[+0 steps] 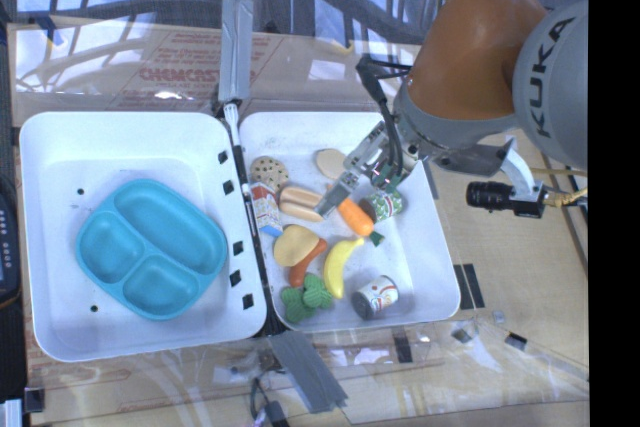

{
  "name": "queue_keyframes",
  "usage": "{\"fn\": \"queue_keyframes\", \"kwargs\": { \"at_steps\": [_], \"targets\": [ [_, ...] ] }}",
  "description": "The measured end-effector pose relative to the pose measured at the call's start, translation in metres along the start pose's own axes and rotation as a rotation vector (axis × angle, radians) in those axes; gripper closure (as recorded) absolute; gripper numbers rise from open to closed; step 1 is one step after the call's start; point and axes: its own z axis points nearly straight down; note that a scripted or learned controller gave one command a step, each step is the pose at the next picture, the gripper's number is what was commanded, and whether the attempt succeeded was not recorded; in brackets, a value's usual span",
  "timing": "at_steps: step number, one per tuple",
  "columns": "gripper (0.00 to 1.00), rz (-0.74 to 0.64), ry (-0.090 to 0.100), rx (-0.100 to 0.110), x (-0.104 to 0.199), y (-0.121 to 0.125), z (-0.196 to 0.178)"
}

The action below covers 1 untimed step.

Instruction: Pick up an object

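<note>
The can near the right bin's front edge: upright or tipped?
Tipped. The can lies on its side on the right bin floor, its round end facing the camera, beside the banana.

A robotics lab bench: left of the claw, two white bins [40,215] sit on taped cardboard [180,65], toy food [300,203] inside.

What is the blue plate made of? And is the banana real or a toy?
The blue plate looks like moulded plastic: one even colour, smooth and matt, with rounded compartments pressed into it. The banana seems to be a plastic toy: its yellow is flat and unmarked, with a slight shine, and it lies among similar toy foods in the right bin. I can't be certain from looks alone.
</note>
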Motion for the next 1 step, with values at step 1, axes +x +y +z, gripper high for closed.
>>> {"fn": "queue_keyframes", "kwargs": {
  "at_steps": [1],
  "targets": [
    [0.00,0.127,0.008,0.006,-0.0577,-0.0546,0.0754]
  ]
}}
